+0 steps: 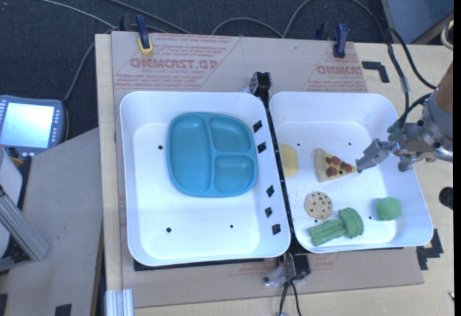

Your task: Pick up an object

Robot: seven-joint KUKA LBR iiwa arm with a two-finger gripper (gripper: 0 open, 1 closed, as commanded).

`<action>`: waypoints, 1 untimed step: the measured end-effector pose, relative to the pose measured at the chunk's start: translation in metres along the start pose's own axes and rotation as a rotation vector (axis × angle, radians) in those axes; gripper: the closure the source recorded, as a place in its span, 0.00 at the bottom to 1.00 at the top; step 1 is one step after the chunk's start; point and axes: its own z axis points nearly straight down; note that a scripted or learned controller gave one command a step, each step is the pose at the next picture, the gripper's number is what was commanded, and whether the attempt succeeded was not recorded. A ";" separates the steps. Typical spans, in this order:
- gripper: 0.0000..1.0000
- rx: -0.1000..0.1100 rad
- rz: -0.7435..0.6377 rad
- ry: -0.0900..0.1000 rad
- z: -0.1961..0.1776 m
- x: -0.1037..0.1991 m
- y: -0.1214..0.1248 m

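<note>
Claw [369,156] reaches in from the right over the right bin [374,102], and I cannot tell its state; the pizza slice [332,165] lies just left of its tip, pointing toward it.

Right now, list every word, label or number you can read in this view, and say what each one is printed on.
"CHEMCAST GP": red print on the brown board under the bins, behind the left bin.
"CHEMCAST": the same red print, partly legible, behind the right bin.
Smaller red lines around both prints: too small to read.
Screen at the left edge: glowing, nothing legible.
Tray, pizza slice, cookie: no text.
</note>
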 end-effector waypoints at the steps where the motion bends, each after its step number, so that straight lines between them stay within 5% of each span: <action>1: 0.00 -0.011 -0.003 -0.002 -0.005 0.000 0.002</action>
